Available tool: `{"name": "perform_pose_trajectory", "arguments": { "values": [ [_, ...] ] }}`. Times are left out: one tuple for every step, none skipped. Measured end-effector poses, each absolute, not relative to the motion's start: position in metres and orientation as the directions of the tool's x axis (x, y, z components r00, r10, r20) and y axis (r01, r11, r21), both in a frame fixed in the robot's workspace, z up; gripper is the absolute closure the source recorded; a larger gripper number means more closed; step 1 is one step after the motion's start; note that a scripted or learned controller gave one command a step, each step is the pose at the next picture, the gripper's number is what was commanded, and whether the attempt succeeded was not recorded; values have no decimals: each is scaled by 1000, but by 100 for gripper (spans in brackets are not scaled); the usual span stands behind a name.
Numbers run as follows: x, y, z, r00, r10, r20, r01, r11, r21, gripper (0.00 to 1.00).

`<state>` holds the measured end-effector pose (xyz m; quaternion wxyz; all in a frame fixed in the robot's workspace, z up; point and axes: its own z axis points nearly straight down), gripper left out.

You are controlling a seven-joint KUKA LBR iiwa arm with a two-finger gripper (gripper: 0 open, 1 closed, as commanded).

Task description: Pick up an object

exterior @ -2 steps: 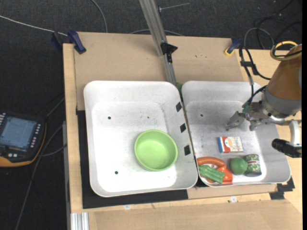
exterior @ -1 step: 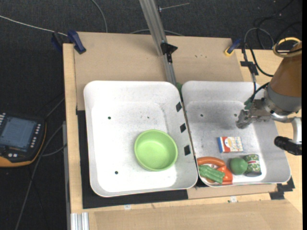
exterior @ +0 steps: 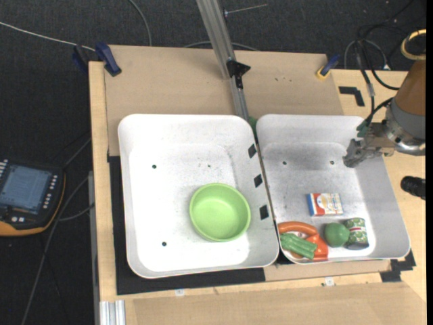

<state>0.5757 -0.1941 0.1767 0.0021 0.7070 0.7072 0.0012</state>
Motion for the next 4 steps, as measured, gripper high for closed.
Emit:
{"name": "perform_pose_trajectory", "arguments": {
  "values": [
    [570, -186, 229, -1, 1000, -1, 1000, 1, 4, 100],
    [571, -186, 247, 0, 1000, 0, 1000, 0, 2, 100],
    [569, -129, 255, -5, 1000, 1, 1000, 5, 2, 100],
    [578, -72, 247, -5, 1000, 1, 1000, 5, 0, 100]
  ]
}}
